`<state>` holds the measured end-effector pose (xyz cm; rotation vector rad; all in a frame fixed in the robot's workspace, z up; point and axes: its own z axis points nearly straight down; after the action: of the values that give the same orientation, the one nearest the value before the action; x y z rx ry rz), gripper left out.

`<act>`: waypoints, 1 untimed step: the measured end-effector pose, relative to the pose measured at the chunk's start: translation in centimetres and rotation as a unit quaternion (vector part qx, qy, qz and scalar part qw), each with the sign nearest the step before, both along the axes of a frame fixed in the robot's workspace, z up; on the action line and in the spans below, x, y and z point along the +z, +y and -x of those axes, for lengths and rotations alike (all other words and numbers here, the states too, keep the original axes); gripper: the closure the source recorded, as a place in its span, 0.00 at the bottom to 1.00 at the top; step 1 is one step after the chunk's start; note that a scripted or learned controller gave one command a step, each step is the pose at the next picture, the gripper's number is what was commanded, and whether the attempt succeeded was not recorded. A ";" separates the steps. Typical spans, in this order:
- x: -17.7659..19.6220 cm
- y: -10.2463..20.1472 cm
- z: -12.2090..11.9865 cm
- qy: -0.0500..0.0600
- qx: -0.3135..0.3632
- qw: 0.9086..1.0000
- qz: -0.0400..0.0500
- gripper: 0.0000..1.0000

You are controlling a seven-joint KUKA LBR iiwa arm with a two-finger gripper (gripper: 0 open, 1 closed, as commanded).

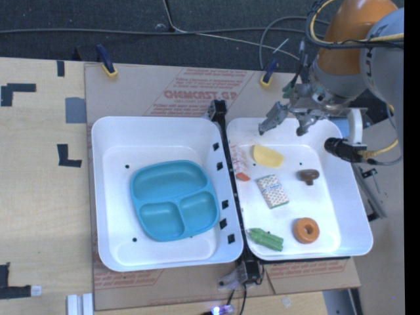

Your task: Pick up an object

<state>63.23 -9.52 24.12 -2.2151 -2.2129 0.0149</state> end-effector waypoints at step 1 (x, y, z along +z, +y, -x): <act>0.8 0.0 -0.2 -0.006 0.001 1.000 0.000 0.00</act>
<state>63.46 -9.50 24.87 -2.2190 -2.2224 0.0021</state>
